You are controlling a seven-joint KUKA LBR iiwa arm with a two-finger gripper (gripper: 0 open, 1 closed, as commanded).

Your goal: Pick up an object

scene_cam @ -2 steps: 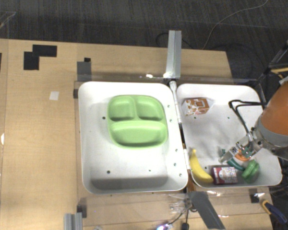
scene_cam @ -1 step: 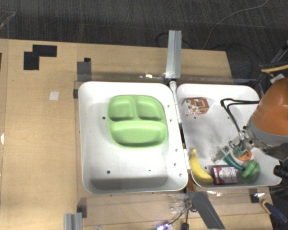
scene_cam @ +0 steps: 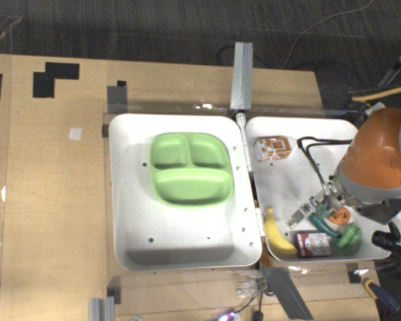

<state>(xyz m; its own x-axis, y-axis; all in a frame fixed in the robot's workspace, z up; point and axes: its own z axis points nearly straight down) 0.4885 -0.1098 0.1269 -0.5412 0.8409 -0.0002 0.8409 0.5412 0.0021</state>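
Observation:
My gripper (scene_cam: 310,210) hangs low over the right bin (scene_cam: 287,179), below the orange band of the arm (scene_cam: 377,156). Just under it lie a teal and green toy (scene_cam: 339,233) and a small orange piece (scene_cam: 339,215). A yellow banana (scene_cam: 276,235) lies at the bin's front left, with a dark red packet (scene_cam: 313,244) beside it. A small white and orange card (scene_cam: 274,148) rests at the bin's back left. Nothing is visibly lifted off the bin floor.
The left bin (scene_cam: 130,179) holds a green divided plate (scene_cam: 189,168). A grey rail (scene_cam: 242,75) stands behind the wall between the bins. A black cable (scene_cam: 314,154) crosses the back of the right bin. The wooden bench (scene_cam: 47,179) stretches left.

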